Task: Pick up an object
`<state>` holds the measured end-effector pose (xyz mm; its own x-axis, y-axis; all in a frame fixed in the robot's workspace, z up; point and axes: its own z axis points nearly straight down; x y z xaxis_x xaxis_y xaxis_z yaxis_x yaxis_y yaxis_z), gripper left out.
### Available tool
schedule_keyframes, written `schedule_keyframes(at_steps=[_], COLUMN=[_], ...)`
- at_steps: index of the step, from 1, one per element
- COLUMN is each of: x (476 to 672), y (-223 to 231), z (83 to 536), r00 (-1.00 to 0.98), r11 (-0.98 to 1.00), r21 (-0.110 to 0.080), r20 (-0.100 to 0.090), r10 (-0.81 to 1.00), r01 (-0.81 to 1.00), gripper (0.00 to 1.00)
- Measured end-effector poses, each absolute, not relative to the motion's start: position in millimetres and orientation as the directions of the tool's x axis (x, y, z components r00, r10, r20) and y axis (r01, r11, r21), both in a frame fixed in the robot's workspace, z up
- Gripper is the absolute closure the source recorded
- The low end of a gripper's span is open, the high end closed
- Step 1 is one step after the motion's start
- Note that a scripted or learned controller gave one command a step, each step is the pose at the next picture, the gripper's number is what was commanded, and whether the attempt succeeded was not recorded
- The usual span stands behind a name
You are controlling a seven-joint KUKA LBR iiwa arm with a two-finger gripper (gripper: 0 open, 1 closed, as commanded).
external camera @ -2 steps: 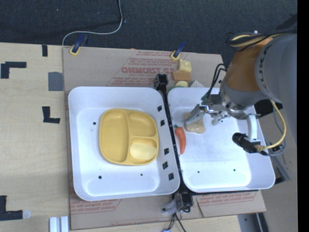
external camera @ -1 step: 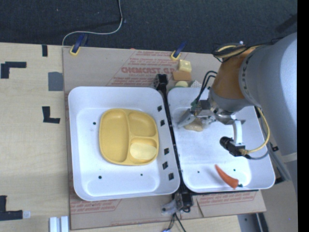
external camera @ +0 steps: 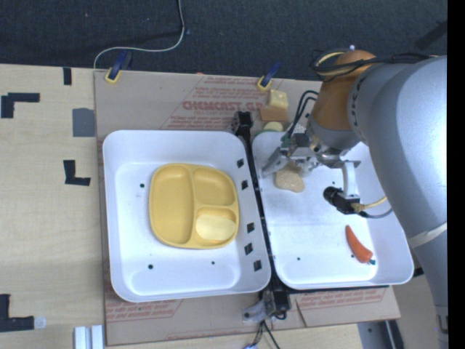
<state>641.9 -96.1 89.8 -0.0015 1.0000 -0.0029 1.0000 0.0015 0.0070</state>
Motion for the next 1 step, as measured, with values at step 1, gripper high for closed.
schedule_keyframes(at_steps=[1], x=[661.9], y=[-104.6], z=[90.2], r00=[-0.004], r11=[0.004], r21=[0.007], r20=[0.001], r10=[1.000], r01=[1.000], gripper=[0.00])
